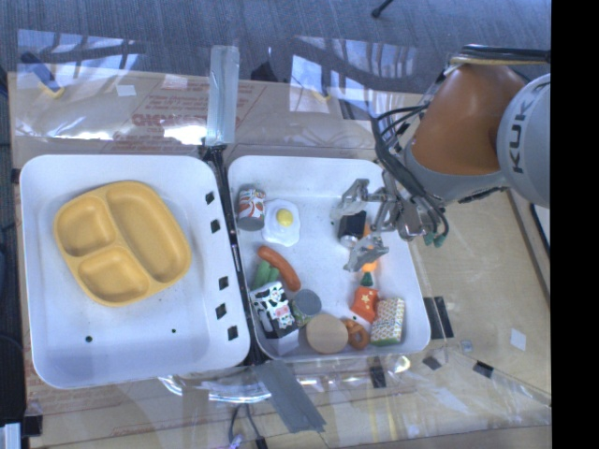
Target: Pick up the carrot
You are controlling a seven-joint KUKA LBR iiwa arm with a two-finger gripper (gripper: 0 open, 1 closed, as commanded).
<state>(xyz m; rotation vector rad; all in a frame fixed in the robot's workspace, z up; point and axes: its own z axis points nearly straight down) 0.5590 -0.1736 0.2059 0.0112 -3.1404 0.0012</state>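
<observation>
Closest to me, along the near wall of the right bin (412, 279), sit a tan egg-shaped thing (327, 333), a pretzel (357, 334), a speckled sponge-like block (389, 321) and a cow-patterned carton (272, 309). Just beyond the block lies the carrot (365, 299), orange with a green tip pointing away from me. The gripper (363, 239) hangs right above that tip, fingers spread apart, nothing between them. Further left rest a sausage (280, 267), a fried egg (283, 220) and a small can (250, 207). In the left bin (56, 344) lies a yellow divided plate (122, 241).
</observation>
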